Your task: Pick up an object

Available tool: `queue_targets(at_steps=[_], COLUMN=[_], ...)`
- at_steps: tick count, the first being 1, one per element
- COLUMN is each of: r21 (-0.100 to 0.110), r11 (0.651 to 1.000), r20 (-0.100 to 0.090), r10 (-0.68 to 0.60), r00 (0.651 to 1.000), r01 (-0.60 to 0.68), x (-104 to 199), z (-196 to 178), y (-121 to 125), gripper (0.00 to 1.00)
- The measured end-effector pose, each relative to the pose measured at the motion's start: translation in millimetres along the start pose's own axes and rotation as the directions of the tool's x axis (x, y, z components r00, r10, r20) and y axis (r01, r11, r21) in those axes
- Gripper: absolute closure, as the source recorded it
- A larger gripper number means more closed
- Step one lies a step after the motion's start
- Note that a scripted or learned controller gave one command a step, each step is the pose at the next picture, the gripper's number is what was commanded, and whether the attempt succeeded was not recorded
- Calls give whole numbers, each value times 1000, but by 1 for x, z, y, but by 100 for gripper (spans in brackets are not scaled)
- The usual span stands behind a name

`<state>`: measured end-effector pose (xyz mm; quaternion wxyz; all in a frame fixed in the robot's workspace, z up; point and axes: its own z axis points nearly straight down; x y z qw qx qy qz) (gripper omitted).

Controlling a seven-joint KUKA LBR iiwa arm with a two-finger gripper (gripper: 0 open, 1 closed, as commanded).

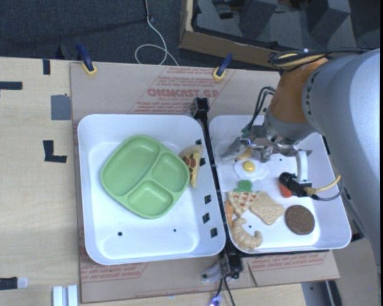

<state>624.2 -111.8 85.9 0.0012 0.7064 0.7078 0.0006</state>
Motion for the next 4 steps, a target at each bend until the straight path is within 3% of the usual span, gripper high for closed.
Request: queue_targets(at_steps=[1,2,3,4], r21=[-2,0,3,-5], r11=[1000,1000,1000,1000], r20=[1,-2,0,-4], r10=[2,-4,-1,-5], r00=[1000,1000,1000,1000], r01=[-2,4,1,5], x=[-21,18,16,75], z=[-1,1,-9,-132], y=[-31,19,17,-19], gripper=[0,0,100,100])
